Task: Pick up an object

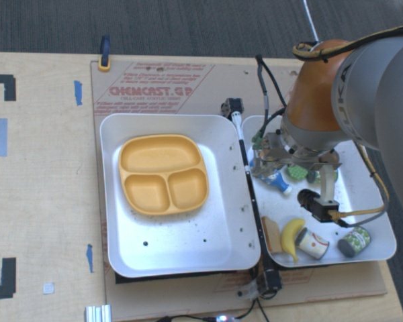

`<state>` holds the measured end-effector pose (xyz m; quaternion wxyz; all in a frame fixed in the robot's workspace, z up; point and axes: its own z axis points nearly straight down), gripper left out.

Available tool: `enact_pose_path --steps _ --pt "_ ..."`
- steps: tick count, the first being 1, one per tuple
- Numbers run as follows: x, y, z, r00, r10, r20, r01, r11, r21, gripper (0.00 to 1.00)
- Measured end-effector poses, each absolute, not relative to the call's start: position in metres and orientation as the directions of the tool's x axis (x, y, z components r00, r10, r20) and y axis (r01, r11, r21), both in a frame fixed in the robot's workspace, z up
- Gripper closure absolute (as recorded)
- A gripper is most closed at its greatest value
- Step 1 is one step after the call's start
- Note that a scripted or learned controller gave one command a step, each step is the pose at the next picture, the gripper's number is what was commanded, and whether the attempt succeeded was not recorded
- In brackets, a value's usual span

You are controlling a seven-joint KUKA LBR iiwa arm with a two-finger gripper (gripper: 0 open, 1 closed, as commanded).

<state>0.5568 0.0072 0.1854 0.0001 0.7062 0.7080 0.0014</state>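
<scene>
Above right bin (383, 247), gripper (282, 168) low over blue-white object (280, 182) and green object (296, 172), likely grasp target; finger state hidden by wrist, cannot tell. Banana (292, 237) apart, untouched.

Bright, even overhead light floods the scene, the white bins (178, 257) almost glaring, soft shadows pooling under the arm (363, 79), focus fairly crisp across the counter (40, 200) though the arm looks slightly blurred.
</scene>
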Motion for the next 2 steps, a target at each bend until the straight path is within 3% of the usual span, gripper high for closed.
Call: enact_pose_path --steps 1,2 --pt "0.5564 0.0058 0.1850 -0.001 1.000 0.000 1.000 0.001 0.000 0.00" --pt "0.5564 0.0058 0.1850 -0.001 1.000 0.000 1.000 0.001 0.000 0.00"
